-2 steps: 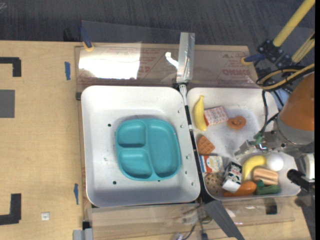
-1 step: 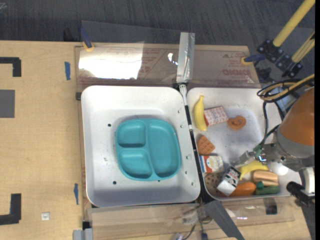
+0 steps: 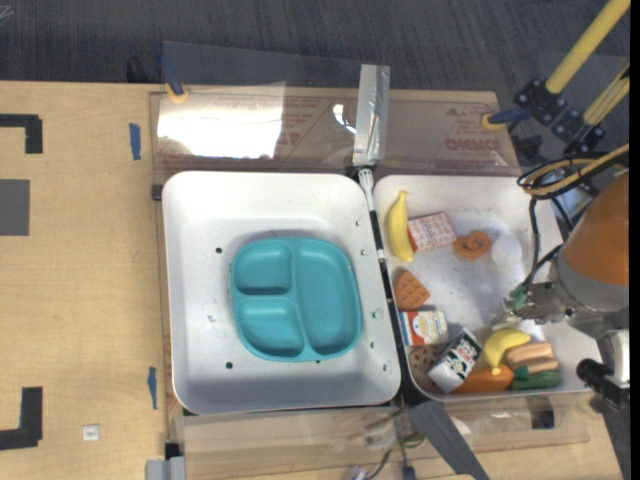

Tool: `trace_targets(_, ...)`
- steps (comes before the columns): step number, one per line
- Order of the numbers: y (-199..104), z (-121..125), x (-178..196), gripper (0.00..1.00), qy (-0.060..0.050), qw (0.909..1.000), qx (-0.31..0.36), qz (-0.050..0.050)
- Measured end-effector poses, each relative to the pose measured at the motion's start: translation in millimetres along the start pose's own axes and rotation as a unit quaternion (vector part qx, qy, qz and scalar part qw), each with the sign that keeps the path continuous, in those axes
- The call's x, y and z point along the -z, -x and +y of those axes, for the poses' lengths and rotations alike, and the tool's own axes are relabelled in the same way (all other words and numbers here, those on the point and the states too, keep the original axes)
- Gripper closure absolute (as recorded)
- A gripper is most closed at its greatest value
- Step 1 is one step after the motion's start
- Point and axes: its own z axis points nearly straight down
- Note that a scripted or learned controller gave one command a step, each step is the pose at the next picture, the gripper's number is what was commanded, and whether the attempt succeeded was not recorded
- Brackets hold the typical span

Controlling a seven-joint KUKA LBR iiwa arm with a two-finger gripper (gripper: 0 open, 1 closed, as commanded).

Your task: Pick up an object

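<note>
A: Where are the things to pick from?

B: All in the right-hand shallow white bin (image 3: pixel 500 190). A yellow toy banana (image 3: pixel 399 226) lies along its left wall, with a small white and red printed carton (image 3: pixel 432 231) just beside it and a round orange cookie-like piece (image 3: pixel 473 244) further right. Below those sit an orange ridged wedge (image 3: pixel 410 290), a small white box with a red label (image 3: pixel 428 325), a brown perforated piece (image 3: pixel 421 358), a black and white milk carton (image 3: pixel 458 359), an orange carrot-shaped piece (image 3: pixel 487 379), a yellow curved toy (image 3: pixel 503 345) and a toy hot dog (image 3: pixel 534 359), crowded together in the near corner.

A: And the gripper?

B: The grey arm with its orange band (image 3: pixel 603 243) comes in at the right edge, above the bin's right side. The gripper (image 3: pixel 527 304) is too unclear to make out; I cannot tell whether it is apart or closed, and nothing shows between its parts.

A: The other bin?

B: The left-hand white bin (image 3: pixel 200 218) holds a teal plastic plate with three compartments (image 3: pixel 296 296), lying flat in the middle.

A: The surroundings?

B: Both bins rest on a pale wooden bench (image 3: pixel 75 268) marked with black corner tape and blue tape. A clear plastic sheet (image 3: pixel 250 118) stands behind them, dark grey carpet (image 3: pixel 300 8) beyond, and yellow rods (image 3: pixel 595 28) at upper right
</note>
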Motion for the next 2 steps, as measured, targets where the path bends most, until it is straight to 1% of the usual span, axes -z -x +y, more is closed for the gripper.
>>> trace_targets(1,0,-1,-1,0.0,-0.002,1.0,0.0,0.0)
trace_targets(2,-19,112,-10,0.0,-0.002,0.9987,0.05,0.001)
